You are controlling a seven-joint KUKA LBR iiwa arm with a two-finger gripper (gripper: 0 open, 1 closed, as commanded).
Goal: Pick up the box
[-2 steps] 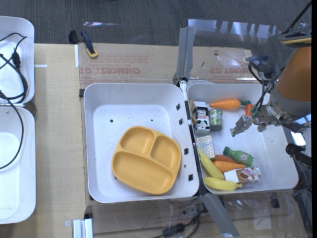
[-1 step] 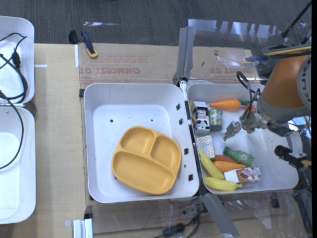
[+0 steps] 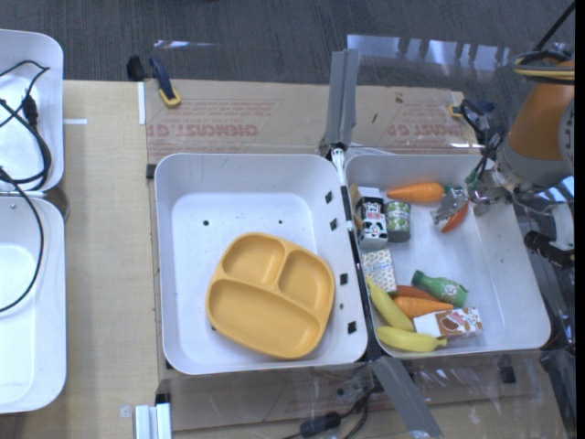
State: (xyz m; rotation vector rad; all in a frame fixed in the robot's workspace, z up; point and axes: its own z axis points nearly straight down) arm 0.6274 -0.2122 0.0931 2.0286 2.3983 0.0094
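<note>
pincer [image 3: 451, 210], grip state unclear, over right bin [image 3: 512, 282]; cardboard-covered bench [image 3: 238, 117], dark carpet [image 3: 274, 7] behind.

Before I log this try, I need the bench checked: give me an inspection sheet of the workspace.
Surface: two white bins, left bin, right bin.
Job's things: small box at right bin's near edge; milk carton by the divider.
Clutter: yellow tray, carrot, can, green bottle, bananas.
Hand: over right bin's far side, away from the box.
Cables: black cable far left.
Surroundings: cardboard under bins.
</note>
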